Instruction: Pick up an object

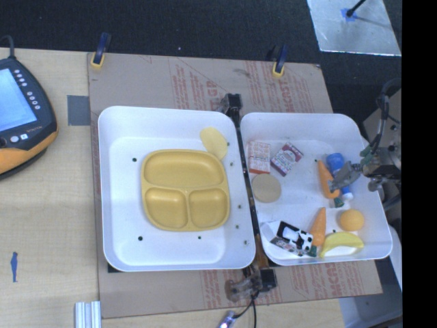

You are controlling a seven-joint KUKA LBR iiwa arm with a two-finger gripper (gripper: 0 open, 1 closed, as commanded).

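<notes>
At far left a pendant (17, 118) lies on the bench, well apart from the work. The left bin (109, 183) holds a yellow tray (184, 188) with 3 compartments at its centre, and a pale yellow piece (214, 142) rests just beyond the tray's upper right corner. Bare white floor runs around the tray, so that bin offers open room, though nothing there is being reached for.

The right bin (307, 123) carries the clutter: 2 packets (273, 157) near its upper left, a tan disc (266, 188) below them, a black-and-white toy (293, 238) at lower left, a carrot (317, 224) beside it, a yellow wedge (341, 243) in the lower right corner and an orange ball (351, 220) just above it.

The gripper (343, 178) sits low at the right of this bin, over a second carrot (325, 178) and touching or nearly touching a blue piece (334, 161). Whether its fingers are spread or closed cannot be told, and nothing is seen held.

The step appears to be the descent for a grasp. The next move likely calls for closing on 1 item, then a straight lift. The bin's right wall lies just beside the gripper, leaving little room on that side; the bin's centre is freer.
</notes>
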